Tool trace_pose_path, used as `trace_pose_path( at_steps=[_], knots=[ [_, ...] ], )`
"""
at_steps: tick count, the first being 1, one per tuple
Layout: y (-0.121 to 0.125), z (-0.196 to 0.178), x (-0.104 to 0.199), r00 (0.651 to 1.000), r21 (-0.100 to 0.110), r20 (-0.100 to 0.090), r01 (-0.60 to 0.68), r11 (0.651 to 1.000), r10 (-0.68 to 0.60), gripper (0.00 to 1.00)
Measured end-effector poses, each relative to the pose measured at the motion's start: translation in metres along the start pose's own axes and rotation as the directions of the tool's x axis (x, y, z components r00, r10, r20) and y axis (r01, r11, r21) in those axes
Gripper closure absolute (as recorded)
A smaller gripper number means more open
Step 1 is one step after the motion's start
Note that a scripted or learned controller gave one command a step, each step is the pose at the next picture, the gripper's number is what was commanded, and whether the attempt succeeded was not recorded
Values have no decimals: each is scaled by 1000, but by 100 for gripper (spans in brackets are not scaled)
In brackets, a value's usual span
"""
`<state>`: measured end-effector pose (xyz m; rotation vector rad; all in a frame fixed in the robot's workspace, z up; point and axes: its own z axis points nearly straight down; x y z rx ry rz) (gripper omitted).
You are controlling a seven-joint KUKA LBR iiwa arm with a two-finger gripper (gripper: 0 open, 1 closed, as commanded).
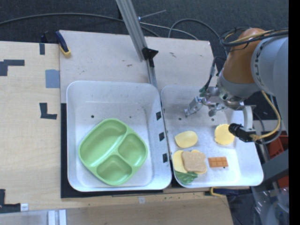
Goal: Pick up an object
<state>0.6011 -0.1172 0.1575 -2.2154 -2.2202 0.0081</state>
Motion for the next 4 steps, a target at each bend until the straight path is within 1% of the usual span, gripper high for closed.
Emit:
trace_pose_path(
  at_steps=[1, 2, 3, 4],
  knots=[
    [2, 47, 7, 1000, -1, 0, 0, 1000, 0, 0],
    [2, 34, 7, 1000, -4, -1, 1, 1000, -1, 100],
    [4, -29, 12, 1000, -13, 0, 0, 1000, 0, 100],
    [1, -92, 9, 1000, -13, 1, 0, 1000, 0, 100]
  ],
)
